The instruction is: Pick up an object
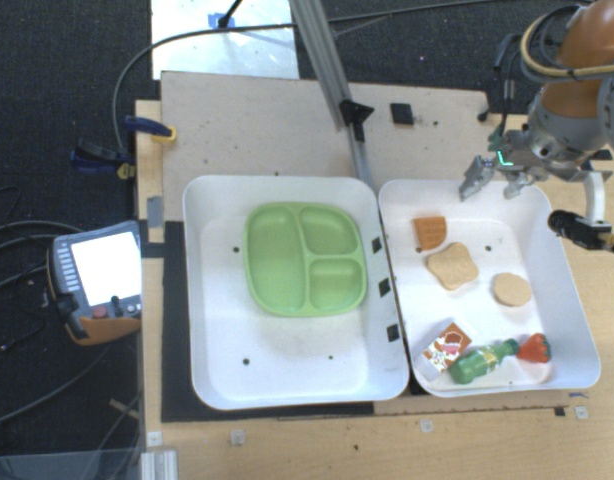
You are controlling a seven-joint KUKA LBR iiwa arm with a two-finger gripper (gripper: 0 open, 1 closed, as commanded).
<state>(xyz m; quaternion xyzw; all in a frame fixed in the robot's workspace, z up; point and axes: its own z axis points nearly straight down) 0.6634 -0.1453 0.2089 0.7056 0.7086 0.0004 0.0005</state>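
Note:
My gripper (495, 182) hangs open over the far rim of the right bin (572, 298), its two fingers spread with nothing between them. Below it in that bin lie an orange-brown toast piece (429, 232), a tan bread slice (453, 265) and a round tan cookie (511, 289). Near the front of the bin sit a small red and white carton (446, 347), a green bottle (483, 361) and a red strawberry-like piece (534, 348). The gripper is above and apart from all of them.
The left bin (217, 358) holds a green divided plate (305, 259). A grey pole (322, 48) slants across the back of the bench. A tablet-like pendant (99, 278) and cables lie off the bench at the left.

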